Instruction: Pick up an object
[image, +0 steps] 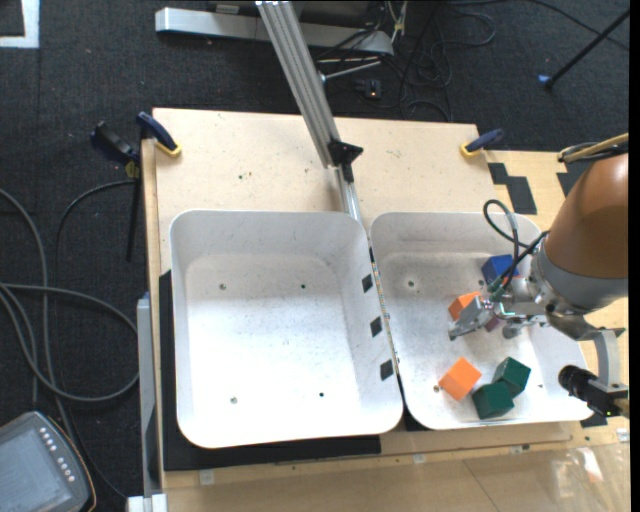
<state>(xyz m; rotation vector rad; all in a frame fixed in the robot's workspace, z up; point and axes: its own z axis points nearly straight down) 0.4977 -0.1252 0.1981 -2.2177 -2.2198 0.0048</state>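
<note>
Blocks, nearest the tabletop's front edge: two dark green blocks (503, 388) touching each other, and an orange block (461, 379) just beside them, all lying loose in the front part of the right bin (420, 250), probably where they tumbled to rest.

Gripper (478, 318), mid-bin: lowered among the objects, its tip at a small orange block (463, 305). Whether it is clenched on that block or released cannot be told; contact is unclear. Judged a pick attempt, the low reach suiting a shallow bin.

Blue block (497, 268): just behind the gripper, partly hidden by the arm (590, 240) and its cable.

Left bin (200, 300): alongside, toward the tabletop's left edge, likely the drop-off side.

Clamps (160, 135): at the far corners, apparently holding the board fast.
</note>
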